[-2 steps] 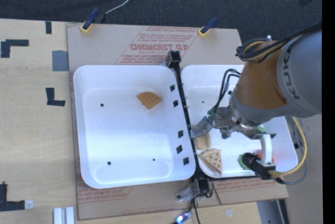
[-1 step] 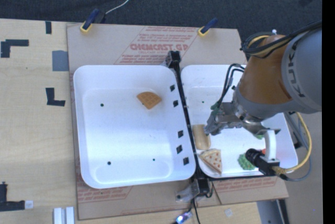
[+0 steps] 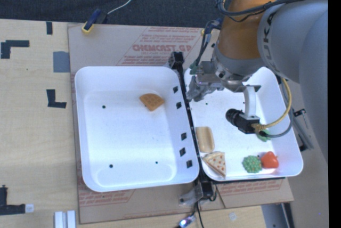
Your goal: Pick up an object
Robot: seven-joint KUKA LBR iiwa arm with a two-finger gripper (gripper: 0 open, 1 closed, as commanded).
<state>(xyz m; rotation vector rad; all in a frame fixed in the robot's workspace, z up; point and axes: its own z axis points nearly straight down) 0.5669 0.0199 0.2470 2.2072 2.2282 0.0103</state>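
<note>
Toy food was clustered round the bread roll [image 3: 205, 139] in the right bin [image 3: 229, 102] — sandwich wedge [image 3: 216, 163] just nearer, broccoli [image 3: 252, 164] and tomato [image 3: 270, 160] to its right. The gripper [image 3: 197, 89] was poised beyond the roll, presumably for a descent — its opening could not be judged.

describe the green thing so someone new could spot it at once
Take the white bin on the view's right and go to its near right corner. Two small things sit there side by side: it is the bumpy green one, left of the smooth red one.
</note>
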